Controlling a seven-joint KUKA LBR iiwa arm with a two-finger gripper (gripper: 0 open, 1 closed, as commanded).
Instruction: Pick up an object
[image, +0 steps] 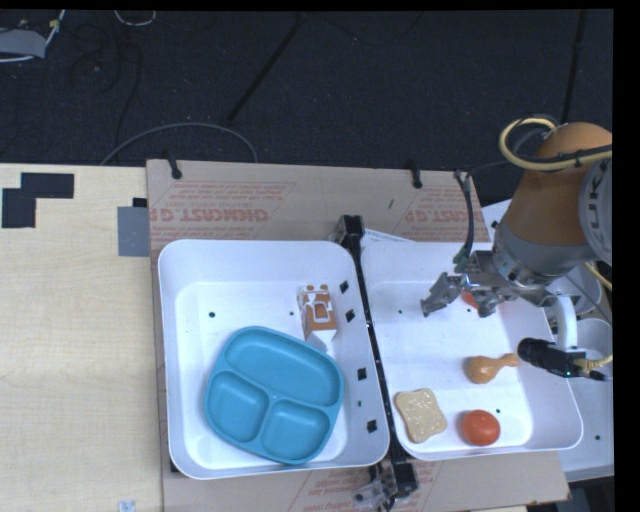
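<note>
My gripper (461, 300) hangs over the upper middle of the right bin (420, 262), its two grey fingers spread open with nothing between them. Below it in the same bin lie a tan pear-shaped piece (487, 369), a slice of toast (420, 415) and a red tomato (481, 428). The tan piece is the nearest, a short way down and right of the fingers. In the left bin (185, 300) a blue divided plate (272, 394) lies flat, and a small orange and white toy (319, 309) stands by the divider.
A black clip strip (362, 330) runs down the divider between the two bins. Both bins rest on a cardboard sheet (250, 205). The wooden bench (70, 340) stretches to the left.
</note>
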